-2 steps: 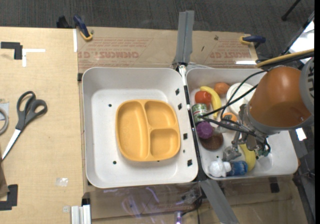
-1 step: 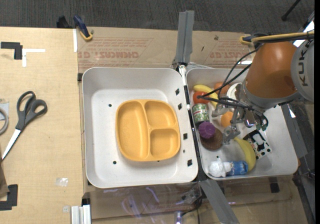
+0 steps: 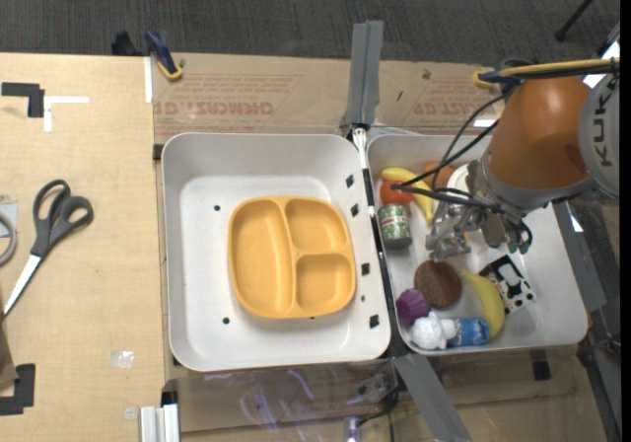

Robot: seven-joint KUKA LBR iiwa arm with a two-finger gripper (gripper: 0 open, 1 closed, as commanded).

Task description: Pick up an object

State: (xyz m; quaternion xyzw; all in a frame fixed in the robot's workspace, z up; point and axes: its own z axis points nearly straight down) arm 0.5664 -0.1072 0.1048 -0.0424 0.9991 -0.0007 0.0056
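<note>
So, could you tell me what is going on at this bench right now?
A grey KUKA arm reaches in from the right over the right-hand bin, which holds a jumble of small items: a banana, a brown round object, a small can and a bottle. Its gripper hangs low among them; nothing is visibly held. The left bin holds a yellow divided tray.

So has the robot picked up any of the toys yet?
Not yet, as far as I can tell. The gripper is low in the right bin, just above the brown ball and beside the banana. Nothing shows between its fingers. The yellow tray sits in the left bin. Grabbing and lifting are left.
</note>
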